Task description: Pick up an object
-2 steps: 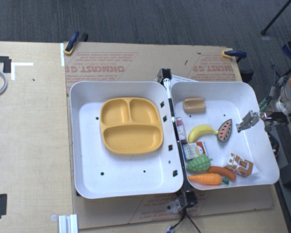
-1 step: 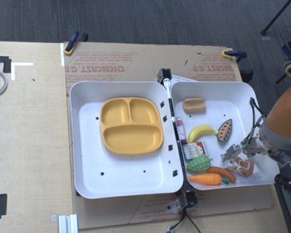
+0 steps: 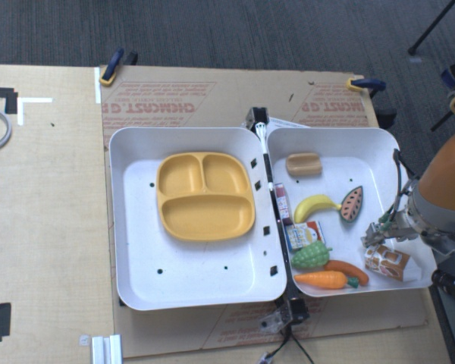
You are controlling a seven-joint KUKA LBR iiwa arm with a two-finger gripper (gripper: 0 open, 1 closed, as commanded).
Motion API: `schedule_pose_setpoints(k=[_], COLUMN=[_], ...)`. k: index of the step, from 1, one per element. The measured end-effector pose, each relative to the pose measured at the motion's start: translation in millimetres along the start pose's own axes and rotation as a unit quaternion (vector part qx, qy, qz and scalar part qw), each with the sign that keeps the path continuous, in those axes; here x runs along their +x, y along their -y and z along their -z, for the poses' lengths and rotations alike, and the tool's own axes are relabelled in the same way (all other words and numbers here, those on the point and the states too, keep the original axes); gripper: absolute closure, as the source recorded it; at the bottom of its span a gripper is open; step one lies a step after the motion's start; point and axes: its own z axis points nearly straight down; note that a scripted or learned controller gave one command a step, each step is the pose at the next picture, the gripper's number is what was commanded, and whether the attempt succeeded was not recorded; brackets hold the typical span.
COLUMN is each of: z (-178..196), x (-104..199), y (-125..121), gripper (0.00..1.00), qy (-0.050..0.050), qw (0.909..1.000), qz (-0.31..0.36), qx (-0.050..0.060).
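The right bin (image 3: 330,144) holds several toy foods. A tan bread roll (image 3: 303,164) lies at the back. A yellow banana (image 3: 315,205) and a watermelon slice (image 3: 352,203) sit in the middle. At the front lie a green vegetable (image 3: 312,256), two orange carrots (image 3: 327,278) and a small printed carton (image 3: 301,235). A brown-and-white piece (image 3: 387,262) rests at the front right corner. My gripper (image 3: 381,234) hangs low over the bin's right side, just above and behind that brown-and-white piece. Nothing shows between its tips.
The left bin (image 3: 133,264) bears a yellow divided plate (image 3: 205,196). Black clips (image 3: 271,226) line the wall between the two bins. Cardboard (image 3: 167,101) lies under both bins, clamped at the back corners. The orange-banded arm (image 3: 447,180) enters from the right.
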Motion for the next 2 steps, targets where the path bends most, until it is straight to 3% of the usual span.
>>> schedule_pose_setpoints(k=[1, 2], z=[206, 366], x=[-4, -29], y=[0, 3], gripper=[1.00, 1.00], qy=[0.002, 0.002], qw=[0.9960, 0.9982], qz=[0.089, 0.061], qx=[0.001, 0.001])
